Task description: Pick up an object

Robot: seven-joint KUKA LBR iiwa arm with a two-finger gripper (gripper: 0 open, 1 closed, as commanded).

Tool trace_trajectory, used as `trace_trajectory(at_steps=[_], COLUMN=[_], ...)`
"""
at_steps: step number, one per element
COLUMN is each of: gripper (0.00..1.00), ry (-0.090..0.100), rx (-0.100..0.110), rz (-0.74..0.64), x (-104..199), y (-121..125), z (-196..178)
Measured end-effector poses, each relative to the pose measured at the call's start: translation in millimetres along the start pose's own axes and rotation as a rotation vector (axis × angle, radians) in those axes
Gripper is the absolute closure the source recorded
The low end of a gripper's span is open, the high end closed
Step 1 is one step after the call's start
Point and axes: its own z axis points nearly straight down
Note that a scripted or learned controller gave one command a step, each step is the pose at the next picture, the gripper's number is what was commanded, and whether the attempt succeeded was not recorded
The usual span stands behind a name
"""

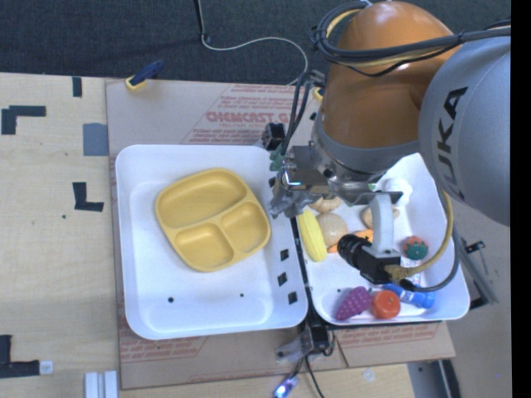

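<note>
The arm is seen reaching in over the right bin (pixel 440 305), its orange band and grey wrist hanging directly above the toys, so that much of that bin is hidden beneath it. The hand (pixel 319 191) is lowered at the bin's left side, just above the corn cob (pixel 312 235); whether it is open or closed cannot be told, and nothing can be seen held in it. This position is judged to be an approach for a pick.

The likeliest object to be picked is the yellow toy corn cob, which lies lengthwise against the left wall of the right bin, close to the divide between the two bins. It is small, elongated and ribbed, probably of light plastic. A pale rounded item (pixel 333 229) lies touching it on the right.

Other toys are gathered in the same bin: a purple grape bunch (pixel 353 303) and an orange fruit (pixel 386 304) near the front edge, beside a blue piece (pixel 417 298).

The left bin (pixel 137 222) holds a yellow divided plate (pixel 211 218), lying flat and well apart from the hand. Both bins rest on cardboard on the counter (pixel 50 222).
</note>
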Motion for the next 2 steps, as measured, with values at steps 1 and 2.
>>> trace_trajectory(at_steps=[1, 2], gripper=[1.00, 1.00], ry=[0.000, -0.007], rx=[-0.006, 0.017], rz=[0.006, 0.023], x=[18, -101], y=[1, -3], z=[-75, 74])
